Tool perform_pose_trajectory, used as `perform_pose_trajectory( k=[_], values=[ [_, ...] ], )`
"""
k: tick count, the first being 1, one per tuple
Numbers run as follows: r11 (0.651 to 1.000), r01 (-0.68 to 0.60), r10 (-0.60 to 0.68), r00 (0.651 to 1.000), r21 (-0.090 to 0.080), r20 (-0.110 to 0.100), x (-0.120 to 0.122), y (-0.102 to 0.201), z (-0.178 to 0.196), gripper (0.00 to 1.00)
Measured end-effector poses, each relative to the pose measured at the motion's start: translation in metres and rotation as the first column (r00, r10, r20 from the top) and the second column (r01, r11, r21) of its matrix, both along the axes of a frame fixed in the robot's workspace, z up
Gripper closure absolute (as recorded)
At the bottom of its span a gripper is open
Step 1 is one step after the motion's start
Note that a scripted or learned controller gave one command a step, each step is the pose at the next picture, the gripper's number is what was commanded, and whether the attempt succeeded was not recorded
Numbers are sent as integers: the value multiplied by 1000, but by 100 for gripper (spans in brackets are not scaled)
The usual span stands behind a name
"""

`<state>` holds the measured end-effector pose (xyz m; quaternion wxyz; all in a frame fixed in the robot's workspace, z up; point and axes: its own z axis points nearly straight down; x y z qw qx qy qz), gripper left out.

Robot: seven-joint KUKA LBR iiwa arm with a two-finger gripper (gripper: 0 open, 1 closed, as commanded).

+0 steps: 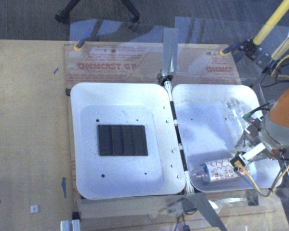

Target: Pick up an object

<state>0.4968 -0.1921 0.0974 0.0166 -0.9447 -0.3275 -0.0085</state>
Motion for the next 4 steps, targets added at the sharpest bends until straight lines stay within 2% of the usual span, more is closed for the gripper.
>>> perform_pose_trajectory(
  k=[1, 2, 3, 4],
  values=[
    [974, -225, 224, 974, -37, -7, -14, -18, 92, 100],
    [996, 88, -88, 996, -35, -10, -18, 6, 87, 100],
    [987, -156, 156, 988, -37, -8, 18, 84, 142, 100],
    [987, -157, 157, 988, -37, -10, 18, 84, 150, 100]
  ],
)
